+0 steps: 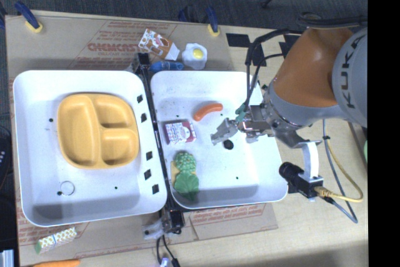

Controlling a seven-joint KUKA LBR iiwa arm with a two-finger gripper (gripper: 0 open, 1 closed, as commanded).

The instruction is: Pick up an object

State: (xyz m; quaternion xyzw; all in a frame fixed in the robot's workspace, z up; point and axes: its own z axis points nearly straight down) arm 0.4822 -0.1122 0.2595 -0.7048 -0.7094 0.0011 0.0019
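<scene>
White "KUKA" lettering on the arm [350, 81], red "CHEMCAST" print on the cardboard sheet [112, 47]

Light is even and soft; the white bins [206, 81] look bright, shadows are weak, and details are slightly blurred.

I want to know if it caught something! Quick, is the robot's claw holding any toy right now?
Gripper: over the right bin, with nothing between its fingers; open or closed cannot be told.

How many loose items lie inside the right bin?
3: a sausage near the middle, a small red packet left of centre, and broccoli at the front left. The gripper may hide more.
</scene>
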